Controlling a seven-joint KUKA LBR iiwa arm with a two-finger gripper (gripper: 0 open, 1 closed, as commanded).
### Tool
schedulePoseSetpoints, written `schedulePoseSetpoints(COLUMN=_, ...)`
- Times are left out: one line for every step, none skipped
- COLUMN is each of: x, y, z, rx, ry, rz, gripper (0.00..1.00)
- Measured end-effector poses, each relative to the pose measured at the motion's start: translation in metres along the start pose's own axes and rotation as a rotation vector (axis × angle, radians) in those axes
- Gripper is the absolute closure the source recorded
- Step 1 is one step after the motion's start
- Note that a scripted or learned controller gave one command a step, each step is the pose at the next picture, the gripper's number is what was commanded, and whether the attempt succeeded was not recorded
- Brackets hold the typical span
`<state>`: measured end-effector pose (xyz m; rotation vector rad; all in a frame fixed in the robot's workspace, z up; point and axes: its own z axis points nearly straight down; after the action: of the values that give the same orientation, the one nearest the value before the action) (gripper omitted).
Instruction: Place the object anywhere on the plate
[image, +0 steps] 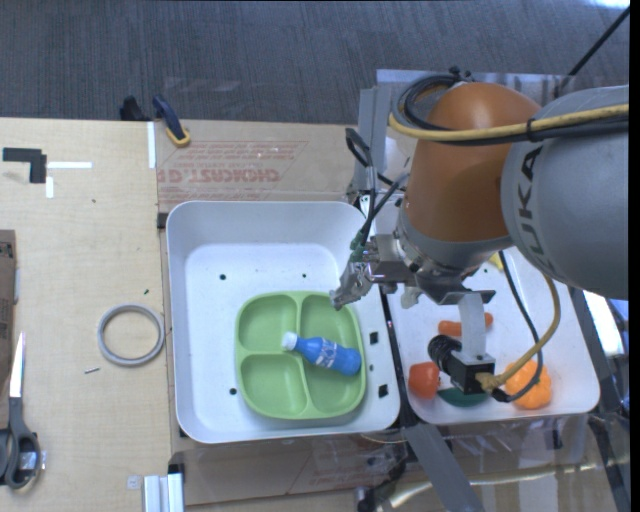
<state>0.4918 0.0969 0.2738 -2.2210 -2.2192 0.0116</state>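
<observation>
While blue bottle (325, 353) lies on its side across green divided plate (298, 358) in left bin (200, 300), you see end effector (349, 287) above plate's upper right rim, grasping nothing; finger spread unclear.

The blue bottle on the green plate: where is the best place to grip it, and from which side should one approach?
Grip the blue bottle across its middle, coming down from above. It lies on its side over the green plate's dividers, white cap toward the left, so its round body offers two free long sides; the cap end is probably too narrow.
</observation>
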Motion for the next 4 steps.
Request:
schedulePoseSetpoints(x=-0.001, y=0.000, z=-0.008, rx=0.004, ry=-0.002, rz=-0.001, gripper=1.00)
schedulePoseSetpoints(x=-0.001, y=0.000, z=-0.008, rx=0.004, ry=-0.002, rz=0.000, gripper=0.00)
schedulePoseSetpoints(x=-0.002, y=0.001, z=-0.015, rx=0.008, ry=-0.005, rz=-0.001, gripper=1.00)
schedulePoseSetpoints(x=-0.043, y=-0.004, z=0.017, rx=-0.003, ry=0.002, rz=0.002, gripper=1.00)
